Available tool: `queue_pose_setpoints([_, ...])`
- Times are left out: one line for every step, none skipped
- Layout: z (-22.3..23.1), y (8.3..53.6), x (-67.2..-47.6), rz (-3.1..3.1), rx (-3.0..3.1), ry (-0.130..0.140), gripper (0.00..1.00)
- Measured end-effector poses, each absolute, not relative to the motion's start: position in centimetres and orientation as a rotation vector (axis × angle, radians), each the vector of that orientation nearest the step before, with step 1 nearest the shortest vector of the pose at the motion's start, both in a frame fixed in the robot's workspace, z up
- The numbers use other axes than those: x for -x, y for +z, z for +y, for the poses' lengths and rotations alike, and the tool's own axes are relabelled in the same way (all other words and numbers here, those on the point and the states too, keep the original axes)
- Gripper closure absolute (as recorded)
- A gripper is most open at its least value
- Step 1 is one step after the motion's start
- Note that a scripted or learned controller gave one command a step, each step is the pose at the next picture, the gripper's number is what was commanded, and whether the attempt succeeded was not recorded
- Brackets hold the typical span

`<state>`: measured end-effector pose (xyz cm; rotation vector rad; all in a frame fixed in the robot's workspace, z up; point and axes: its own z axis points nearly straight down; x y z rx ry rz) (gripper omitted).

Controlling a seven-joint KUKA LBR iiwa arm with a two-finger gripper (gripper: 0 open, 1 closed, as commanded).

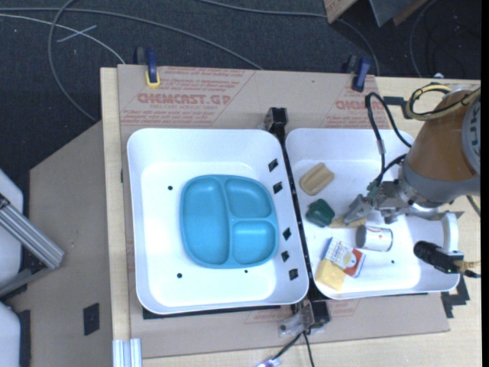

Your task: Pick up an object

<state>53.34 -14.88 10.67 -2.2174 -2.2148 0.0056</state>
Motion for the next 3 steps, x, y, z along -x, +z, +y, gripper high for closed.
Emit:
queue_pose_setpoints([-14.8,12.1,-53.6,-2.221,2.221,-0.003,1.00])
queue_pose_setpoints([-14.8,16.4,-53.5,-2.225,2.223,-0.004,1.00])
queue_pose_setpoints([-15.2,21.9,-52.7,-2.226,2.225,-0.005,1.00])
